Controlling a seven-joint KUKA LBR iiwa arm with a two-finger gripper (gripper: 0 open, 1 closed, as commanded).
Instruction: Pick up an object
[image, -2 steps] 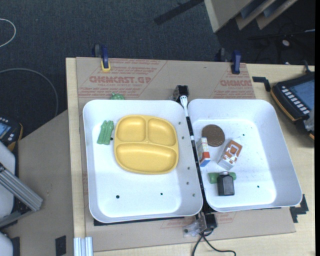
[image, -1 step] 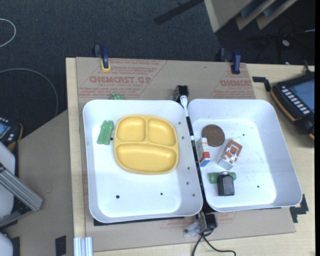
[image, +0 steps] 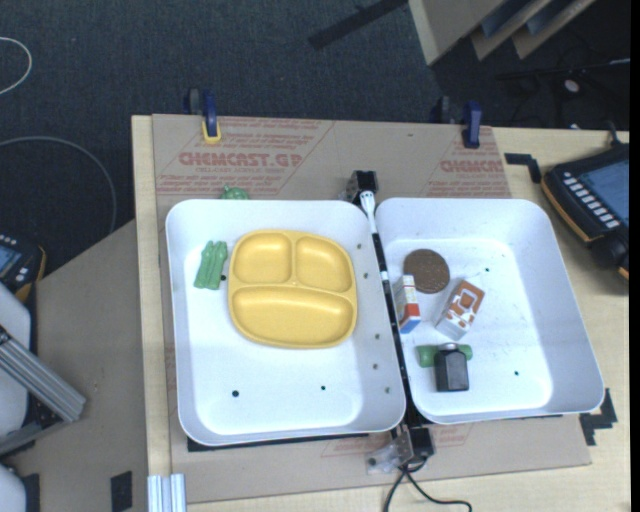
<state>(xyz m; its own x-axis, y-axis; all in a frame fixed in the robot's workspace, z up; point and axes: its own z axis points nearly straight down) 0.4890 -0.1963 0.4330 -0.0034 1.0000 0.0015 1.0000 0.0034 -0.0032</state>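
Hand state, open or closed, cannot be told from the camera view, and nothing can be said to be gripped. No object has yet been lifted; every candidate rests in a bin on the surface (image: 300, 140).

Most of the loose things are gathered in the right bin (image: 572, 330). A brown disc (image: 427, 270) lies flat toward the far side. Just beside it, near the shared wall, a small carton (image: 407, 303) is seen, its long axis running roughly from the far side to the near side. An orange-and-white box (image: 461, 308) is set at a slant, its long axis running from upper right to lower left. Nearer the front edge a black block (image: 452, 370) lies touching a green piece (image: 430, 353).

The left bin (image: 185, 330) is taken up largely by a yellow divided plate (image: 293, 288), with a green ridged object (image: 211, 265) just beside its left edge.

Since the arm is said to reach in from the right, the right bin is judged the nearer one. The orange-and-white box is judged the likeliest pick, as it stands apart from its neighbours. A grasp across its short side would probably be called for, so the hand would have to be turned to match the slant. The black block is judged riskier, since the green piece could be caught with it.
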